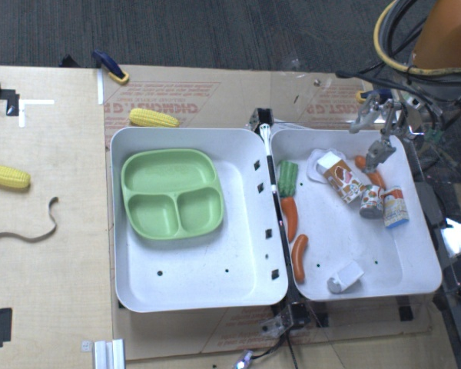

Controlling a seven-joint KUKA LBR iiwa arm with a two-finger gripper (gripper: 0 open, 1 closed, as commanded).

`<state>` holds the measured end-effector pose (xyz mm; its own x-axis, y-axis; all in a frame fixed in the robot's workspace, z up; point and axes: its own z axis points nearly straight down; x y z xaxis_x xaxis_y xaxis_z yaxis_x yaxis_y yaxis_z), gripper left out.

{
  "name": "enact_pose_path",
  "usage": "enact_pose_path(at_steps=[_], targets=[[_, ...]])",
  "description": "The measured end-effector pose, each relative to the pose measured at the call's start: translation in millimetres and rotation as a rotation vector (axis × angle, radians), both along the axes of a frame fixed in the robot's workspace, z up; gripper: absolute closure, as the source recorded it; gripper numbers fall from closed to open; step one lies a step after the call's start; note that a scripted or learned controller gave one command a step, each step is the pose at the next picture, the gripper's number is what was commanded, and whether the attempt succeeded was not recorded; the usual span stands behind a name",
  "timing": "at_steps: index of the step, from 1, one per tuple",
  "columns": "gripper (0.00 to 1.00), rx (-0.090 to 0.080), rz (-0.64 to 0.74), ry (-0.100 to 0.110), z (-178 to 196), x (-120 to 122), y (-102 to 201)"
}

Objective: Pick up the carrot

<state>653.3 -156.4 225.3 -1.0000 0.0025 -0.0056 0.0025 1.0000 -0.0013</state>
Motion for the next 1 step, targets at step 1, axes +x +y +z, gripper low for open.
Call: enact_pose_path(at_steps=[1], targets=[[0.0,0.001,-0.349,-0.001,-131.7,-37.0,45.7]])
